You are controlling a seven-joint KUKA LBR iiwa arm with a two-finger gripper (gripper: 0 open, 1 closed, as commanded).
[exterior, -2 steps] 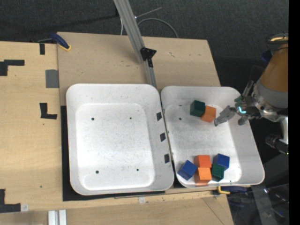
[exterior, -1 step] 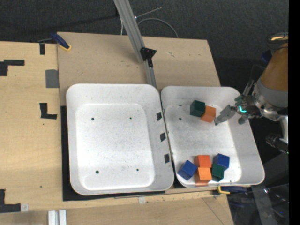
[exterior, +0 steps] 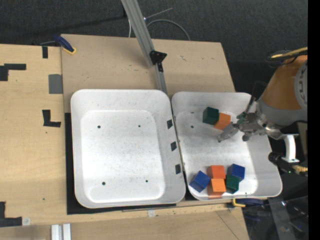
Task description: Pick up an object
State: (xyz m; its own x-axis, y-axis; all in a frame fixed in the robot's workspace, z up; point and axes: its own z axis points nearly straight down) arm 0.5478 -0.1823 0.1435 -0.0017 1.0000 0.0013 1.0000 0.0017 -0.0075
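**Gripper low over right bin, beside the far pair of blocks**

Setup: two shallow white bins side by side on the bench. The left bin (exterior: 80,149) shows a speckled floor with four small dark dots. The right bin (exterior: 265,184) contains all the blocks.

Arm: grey body with the orange band (exterior: 280,91) enters from the right edge, over the right bin's far right corner. The gripper (exterior: 231,132) points left and slightly toward the near side, just above the bin floor. One grey finger (exterior: 226,135) is visible, angled down to the left, with its tip just near-right of the orange block. Cannot tell whether the jaws are released or clenched; the second finger is not separable from the wrist hardware. No block is seen between the fingers.

Blocks, far group: a dark green block (exterior: 210,115) with an orange block (exterior: 223,120) touching its right side, both in the far half of the right bin.

Blocks, near group, clustered at the near wall of the right bin: a blue block (exterior: 200,180) at left, an orange block (exterior: 216,171) behind another orange block (exterior: 217,185), a green block (exterior: 232,183) and a blue block (exterior: 237,171) at right. These sit touching or just beside one another.

A metal rail (exterior: 140,26) runs diagonally down from the far edge to the junction between the bins.
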